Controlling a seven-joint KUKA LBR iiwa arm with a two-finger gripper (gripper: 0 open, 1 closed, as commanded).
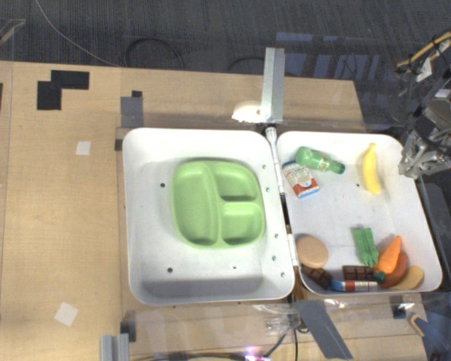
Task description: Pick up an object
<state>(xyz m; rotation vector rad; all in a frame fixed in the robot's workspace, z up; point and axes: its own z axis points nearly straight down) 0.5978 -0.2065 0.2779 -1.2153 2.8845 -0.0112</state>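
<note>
The right bin (pixel 338 224) holds a green bottle (pixel 319 160), a small red and white carton (pixel 301 180), a yellow banana (pixel 370 169), a tan round cookie (pixel 313 251), a green pod (pixel 364 245), an orange carrot (pixel 391 256), a brown bar (pixel 358 272), a marker (pixel 353 285) and a tan bread piece (pixel 411 278). My gripper (pixel 423 159) hangs at the right bin's upper right rim, to the right of the banana and apart from it. Nothing shows between its tips.
The left bin (pixel 146 224) carries a green divided plate (pixel 216 203). A metal post (pixel 273 89) stands behind the seam between the bins. Cables (pixel 428 55) and arm parts crowd the upper right corner. Wooden bench top (pixel 52 201) spreads to the left.
</note>
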